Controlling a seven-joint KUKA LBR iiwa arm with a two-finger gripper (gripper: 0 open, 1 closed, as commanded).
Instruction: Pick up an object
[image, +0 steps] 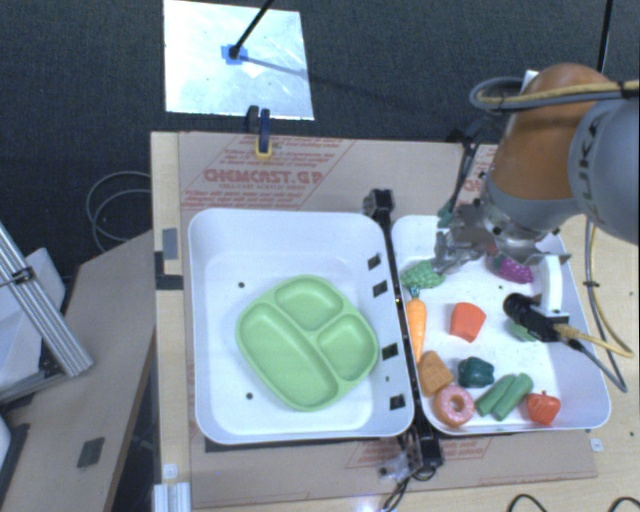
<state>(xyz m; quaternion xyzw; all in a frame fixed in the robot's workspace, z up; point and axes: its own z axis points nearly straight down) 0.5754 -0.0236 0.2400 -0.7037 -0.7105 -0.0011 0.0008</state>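
Dark carpet around a cardboard-topped bench (270, 175) with two white bins (215, 240), hand (450, 250) state impossible to tell.

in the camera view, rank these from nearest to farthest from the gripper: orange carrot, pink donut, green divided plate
1. Orange carrot: in the right bin by the divider, just below and left of the gripper.
2. Pink donut: near the right bin's front edge, well below the gripper.
3. Green divided plate: in the left bin, farthest left.
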